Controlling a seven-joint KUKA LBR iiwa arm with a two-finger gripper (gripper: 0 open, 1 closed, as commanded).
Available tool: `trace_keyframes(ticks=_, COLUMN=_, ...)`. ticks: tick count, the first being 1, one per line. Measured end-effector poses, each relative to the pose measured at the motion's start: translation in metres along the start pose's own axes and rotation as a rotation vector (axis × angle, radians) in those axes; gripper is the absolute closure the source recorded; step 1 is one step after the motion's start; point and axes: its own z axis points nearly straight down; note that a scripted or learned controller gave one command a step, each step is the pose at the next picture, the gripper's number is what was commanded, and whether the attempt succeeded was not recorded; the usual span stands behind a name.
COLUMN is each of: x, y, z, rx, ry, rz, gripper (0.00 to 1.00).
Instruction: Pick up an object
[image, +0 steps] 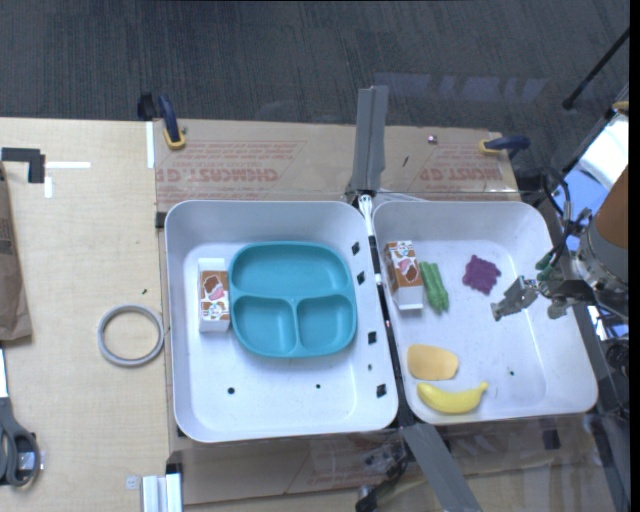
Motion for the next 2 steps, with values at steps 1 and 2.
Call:
trace_keyframes(ticks=1, x=0.021, y=0.053, z=0.064, rx=0.001, ry=0.0, rz=0.106, gripper=0.0)
trace_keyframes(ticks=2, x=0.057, y=0.087, z=0.121, rx=0.001, ry=0.0, rz=-0.042, gripper=0.0)
